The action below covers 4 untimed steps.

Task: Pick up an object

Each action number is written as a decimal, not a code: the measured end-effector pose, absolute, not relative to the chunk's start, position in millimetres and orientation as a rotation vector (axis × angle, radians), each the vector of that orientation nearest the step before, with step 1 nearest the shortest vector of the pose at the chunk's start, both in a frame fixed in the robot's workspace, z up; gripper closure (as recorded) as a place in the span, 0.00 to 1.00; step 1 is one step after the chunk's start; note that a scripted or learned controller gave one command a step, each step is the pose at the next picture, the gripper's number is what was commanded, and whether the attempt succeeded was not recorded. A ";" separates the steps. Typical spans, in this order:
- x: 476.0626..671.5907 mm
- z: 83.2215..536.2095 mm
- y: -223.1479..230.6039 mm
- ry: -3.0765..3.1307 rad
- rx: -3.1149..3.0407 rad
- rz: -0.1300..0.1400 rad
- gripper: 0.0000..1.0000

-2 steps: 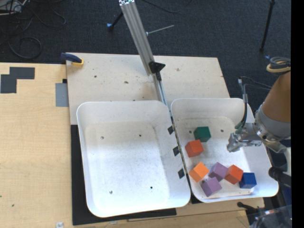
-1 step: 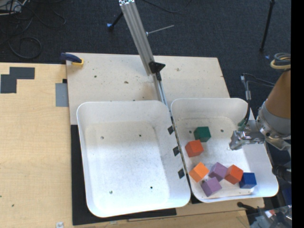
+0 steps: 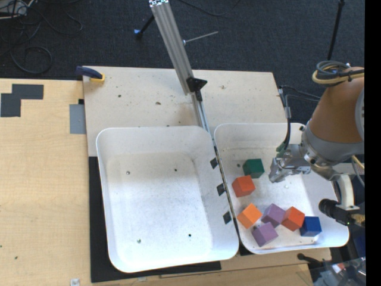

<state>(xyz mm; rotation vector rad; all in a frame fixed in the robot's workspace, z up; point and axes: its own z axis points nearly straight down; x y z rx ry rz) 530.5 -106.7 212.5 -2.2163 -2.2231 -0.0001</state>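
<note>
Left bin [image 3: 119, 159]: shallow, white, seen with only dark specks on its floor. It is set just beside the right bin [image 3: 238, 137], the two rims meeting along a divider fitted with small black clips.

A slanted aluminium bar [image 3: 172, 40] is seen rising from the bench behind the bins, toward the upper left of centre.

Right bin contents, noted left to right: a red-orange block [image 3: 243, 185] near the divider; an orange block [image 3: 249, 214] below it, toward the near rim; a dark green block [image 3: 253, 167] further back; a purple block [image 3: 264, 233] at the near rim, with a second purple block [image 3: 274, 213] just behind it; a red block [image 3: 293, 218] touching that second purple one; a blue block [image 3: 311, 225] just beside the red, at the near right corner.

Gripper [image 3: 281, 173]: positioned low over the right bin, just right of the dark green block and apart from it. Whether it is open or closed cannot be told; no block is seen in its grasp. All blocks are seen lying on the bin floor.

The arm [image 3: 336, 115] is seen entering from the right.
</note>
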 end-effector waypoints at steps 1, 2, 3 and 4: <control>550.7 225.1 -58.0 -2.225 -2.214 -0.001 1.00; 575.8 222.6 -2.2 -2.225 -2.213 0.000 1.00; 583.0 218.5 43.5 -2.223 -2.217 0.002 1.00; 604.6 217.7 83.9 -2.224 -2.216 0.001 1.00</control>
